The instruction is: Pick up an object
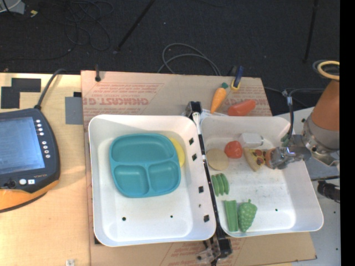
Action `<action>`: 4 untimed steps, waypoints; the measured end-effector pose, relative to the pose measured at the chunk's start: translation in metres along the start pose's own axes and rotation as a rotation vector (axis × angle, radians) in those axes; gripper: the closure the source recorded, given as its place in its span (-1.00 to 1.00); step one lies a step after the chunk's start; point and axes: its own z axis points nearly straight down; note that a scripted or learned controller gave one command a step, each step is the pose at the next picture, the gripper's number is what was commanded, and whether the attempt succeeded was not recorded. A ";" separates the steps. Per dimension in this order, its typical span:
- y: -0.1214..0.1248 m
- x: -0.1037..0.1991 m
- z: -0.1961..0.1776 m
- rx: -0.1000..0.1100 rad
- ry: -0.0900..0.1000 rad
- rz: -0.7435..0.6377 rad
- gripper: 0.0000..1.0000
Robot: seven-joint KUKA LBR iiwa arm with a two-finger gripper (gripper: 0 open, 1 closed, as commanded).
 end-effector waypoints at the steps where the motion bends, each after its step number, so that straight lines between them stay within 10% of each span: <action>1: 0.018 0.015 -0.013 -0.007 0.000 -0.005 1.00; 2: 0.037 0.043 -0.028 -0.009 0.000 -0.008 1.00; 3: 0.053 0.019 0.037 -0.005 -0.001 -0.004 1.00; 4: 0.004 -0.001 0.009 -0.004 0.000 -0.003 1.00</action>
